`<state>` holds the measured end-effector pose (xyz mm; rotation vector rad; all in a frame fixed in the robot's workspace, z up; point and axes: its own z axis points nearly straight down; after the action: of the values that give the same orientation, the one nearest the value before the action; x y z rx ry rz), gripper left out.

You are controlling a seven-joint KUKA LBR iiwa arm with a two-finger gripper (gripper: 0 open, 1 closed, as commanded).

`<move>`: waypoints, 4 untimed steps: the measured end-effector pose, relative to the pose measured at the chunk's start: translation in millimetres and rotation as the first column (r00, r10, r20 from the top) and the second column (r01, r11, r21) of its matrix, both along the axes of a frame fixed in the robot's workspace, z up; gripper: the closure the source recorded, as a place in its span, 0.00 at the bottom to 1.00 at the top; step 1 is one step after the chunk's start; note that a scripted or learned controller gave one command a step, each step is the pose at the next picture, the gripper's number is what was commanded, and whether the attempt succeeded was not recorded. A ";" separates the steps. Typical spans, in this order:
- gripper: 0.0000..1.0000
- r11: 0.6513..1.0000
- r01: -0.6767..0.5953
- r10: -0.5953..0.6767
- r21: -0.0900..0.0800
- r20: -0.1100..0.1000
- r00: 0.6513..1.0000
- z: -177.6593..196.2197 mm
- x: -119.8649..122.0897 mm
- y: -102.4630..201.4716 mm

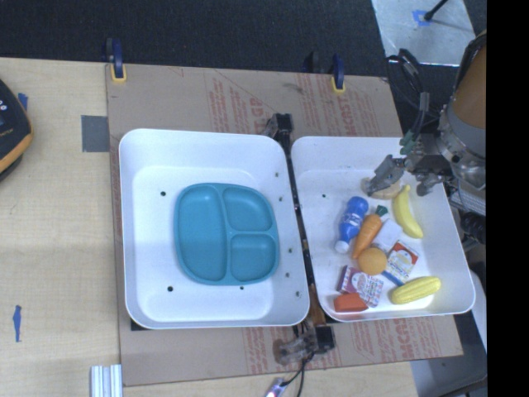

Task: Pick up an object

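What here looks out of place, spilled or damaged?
Nothing stands out. The toy food, including the banana, carrot and corn, lies jumbled but inside the right bin; the blue tray sits flat in the left bin.

The gripper (407,174) hangs open over the right bin (318,160), by a banana (406,213). A blue plate (226,232) lies in the left bin (140,151).

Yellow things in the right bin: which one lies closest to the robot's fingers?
The banana, the curved one at the upper right of the right bin, just below the gripper. The corn cob lies far down near the bin's bottom edge.
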<state>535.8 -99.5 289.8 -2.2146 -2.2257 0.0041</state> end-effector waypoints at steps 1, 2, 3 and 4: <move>0.00 1.000 0.001 -0.001 0.000 -0.003 1.000 -132.9 -4.7 -41.0; 0.00 1.000 0.000 0.000 -0.006 0.017 1.000 -183.2 2.0 -16.2; 0.00 1.000 -0.002 0.002 -0.013 0.038 0.999 -188.8 -49.8 -12.1; 1.00 1.000 -0.006 0.006 -0.013 0.041 0.999 -176.8 -48.2 -12.8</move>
<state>487.7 -112.3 113.0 -2.2348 -2.2599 -0.0270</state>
